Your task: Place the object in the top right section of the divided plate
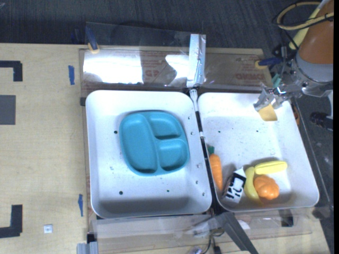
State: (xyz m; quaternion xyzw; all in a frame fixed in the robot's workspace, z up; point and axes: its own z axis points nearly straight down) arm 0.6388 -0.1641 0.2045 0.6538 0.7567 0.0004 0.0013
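The blue divided plate lies in the left white bin; its top right section holds nothing. My gripper hangs over the far right corner of the right white bin, well to the right of the plate. A small pale yellow piece sits between its fingertips, and the gripper is shut on it. The grey arm with its orange band comes in from the upper right.
Along the near side of the right bin lie an orange carrot, a black-and-white block, a yellow banana-shaped toy and an orange fruit. A metal divider stands behind the bins. Yellow cables hang at the top right.
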